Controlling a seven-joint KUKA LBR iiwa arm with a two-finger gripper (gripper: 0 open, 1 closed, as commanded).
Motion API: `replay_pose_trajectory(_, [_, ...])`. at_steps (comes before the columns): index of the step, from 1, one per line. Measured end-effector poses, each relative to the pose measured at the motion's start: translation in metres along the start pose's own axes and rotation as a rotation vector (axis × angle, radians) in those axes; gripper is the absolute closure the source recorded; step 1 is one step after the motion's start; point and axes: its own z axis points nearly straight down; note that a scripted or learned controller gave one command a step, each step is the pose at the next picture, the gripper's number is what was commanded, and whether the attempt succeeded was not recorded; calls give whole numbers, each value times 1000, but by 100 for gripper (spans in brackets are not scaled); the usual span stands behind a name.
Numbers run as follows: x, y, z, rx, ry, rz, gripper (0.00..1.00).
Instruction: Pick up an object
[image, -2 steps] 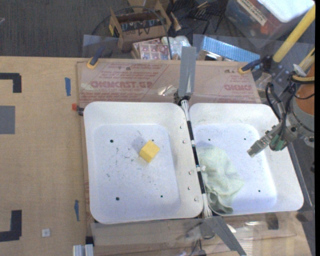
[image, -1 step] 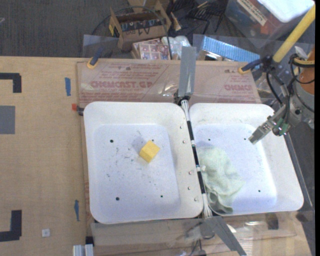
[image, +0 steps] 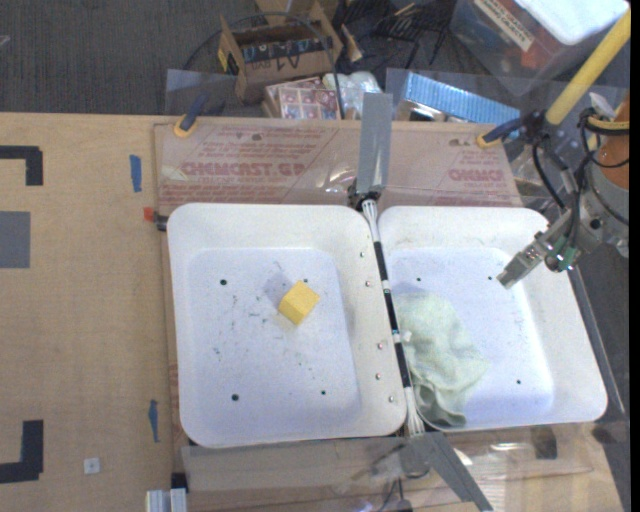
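Visibly, claw (image: 513, 272) hangs above right bin (image: 560, 395), touching nothing.

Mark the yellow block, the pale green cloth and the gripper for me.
yellow block (image: 298, 303), camera view, on its top face.
pale green cloth (image: 437, 345), camera view, on its bunched middle.
gripper (image: 512, 274), camera view, at its tip.

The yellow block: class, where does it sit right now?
The yellow block lies in the left bin, slightly above its centre, apart from the pale green cloth in the right bin.
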Motion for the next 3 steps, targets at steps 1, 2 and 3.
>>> replay_pose_trajectory(1, [21,45,78,1,3,-189,0])
replay_pose_trajectory(2, [4,-14,20,-2,-2,-520,0])
replay_pose_trajectory(3, [3,-12,9,-8,-10,-518,100])
